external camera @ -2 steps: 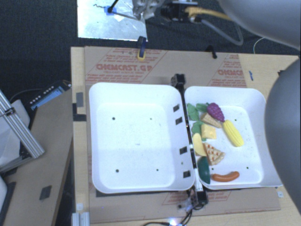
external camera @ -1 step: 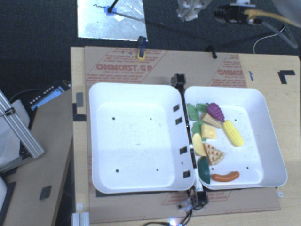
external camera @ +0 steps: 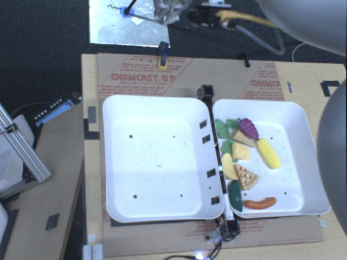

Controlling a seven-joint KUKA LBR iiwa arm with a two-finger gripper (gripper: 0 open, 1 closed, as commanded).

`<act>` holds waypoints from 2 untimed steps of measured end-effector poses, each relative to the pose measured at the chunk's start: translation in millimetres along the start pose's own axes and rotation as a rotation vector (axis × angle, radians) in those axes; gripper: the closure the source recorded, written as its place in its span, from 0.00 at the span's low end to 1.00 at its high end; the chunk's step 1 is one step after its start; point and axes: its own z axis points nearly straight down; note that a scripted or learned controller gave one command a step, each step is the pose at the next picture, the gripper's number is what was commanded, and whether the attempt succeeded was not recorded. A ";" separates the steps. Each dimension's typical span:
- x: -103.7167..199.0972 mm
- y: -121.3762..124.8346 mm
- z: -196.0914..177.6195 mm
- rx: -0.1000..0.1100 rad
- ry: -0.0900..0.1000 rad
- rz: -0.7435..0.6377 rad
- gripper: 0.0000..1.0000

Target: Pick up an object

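The right bin [external camera: 295, 118] holds several toy foods bunched along its left side. Among them are purple grapes [external camera: 248, 128], a yellow corn cob [external camera: 268, 153], a pizza slice [external camera: 247, 176], a red-orange sausage [external camera: 260, 202] and a dark green vegetable [external camera: 235, 196]. A yellow cheese block [external camera: 241, 153] and green leaves [external camera: 222, 129] lie near the divider. My gripper [external camera: 169, 5] hangs blurred at the top of the view, beyond the bench's far edge and well away from both bins.
The left bin [external camera: 157, 156] stands beside the right one on a cardboard sheet [external camera: 141, 77]. A yellow-and-blue clamp [external camera: 162, 56] sits at the cardboard's far edge. Grey arm links [external camera: 333, 145] loom at the right. An aluminium frame [external camera: 21, 150] stands at the left.
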 end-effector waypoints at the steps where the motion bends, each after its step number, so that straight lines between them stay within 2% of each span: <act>1: -70.6 12.7 0.1 0.001 -0.005 0.017 1.00; 2: -285.4 8.0 75.1 0.006 -0.009 0.028 1.00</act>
